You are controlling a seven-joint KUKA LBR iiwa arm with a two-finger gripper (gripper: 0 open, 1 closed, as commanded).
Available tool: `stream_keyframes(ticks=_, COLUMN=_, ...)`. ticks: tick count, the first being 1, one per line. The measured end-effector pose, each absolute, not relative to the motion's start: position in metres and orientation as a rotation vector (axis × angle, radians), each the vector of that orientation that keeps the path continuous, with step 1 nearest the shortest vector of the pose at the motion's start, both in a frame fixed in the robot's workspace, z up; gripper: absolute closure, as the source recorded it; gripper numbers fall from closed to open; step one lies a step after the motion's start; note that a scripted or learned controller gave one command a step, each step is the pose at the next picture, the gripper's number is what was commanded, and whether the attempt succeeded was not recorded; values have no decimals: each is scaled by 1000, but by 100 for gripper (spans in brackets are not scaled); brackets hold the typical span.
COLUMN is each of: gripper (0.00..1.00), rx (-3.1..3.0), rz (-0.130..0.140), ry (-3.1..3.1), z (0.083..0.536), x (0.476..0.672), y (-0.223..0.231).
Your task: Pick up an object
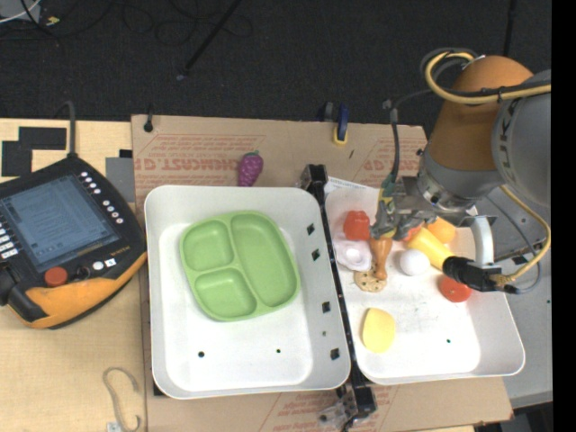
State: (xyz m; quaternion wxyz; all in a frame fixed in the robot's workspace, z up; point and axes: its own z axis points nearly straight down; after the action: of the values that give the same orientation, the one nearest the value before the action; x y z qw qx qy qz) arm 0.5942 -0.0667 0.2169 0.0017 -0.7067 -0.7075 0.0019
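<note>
My gripper (389,221) hangs low over the back left part of the right bin (468,358). Directly under its tip lies a brown toy drumstick (376,264), tilted, with its thin end up at the gripper and its wide end on the bin floor. Around it are a red-orange piece (356,225), a pale pink-white piece (352,256), a white egg (413,262), a yellow block (436,239), a red tomato-like piece (454,289) and a yellow lemon-like piece (379,328).
The left bin (171,349) holds a green divided plate (238,265). A purple toy (250,168) lies on the cardboard behind it. A teach pendant (63,232) sits at the far left. The arm's cables (504,273) hang over the right bin's right side.
</note>
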Motion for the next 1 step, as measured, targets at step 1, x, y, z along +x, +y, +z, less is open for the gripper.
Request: stream_keyframes(ticks=1, gripper=100, rx=-2218, rz=0, ry=-2224, z=238, x=596, y=-69)
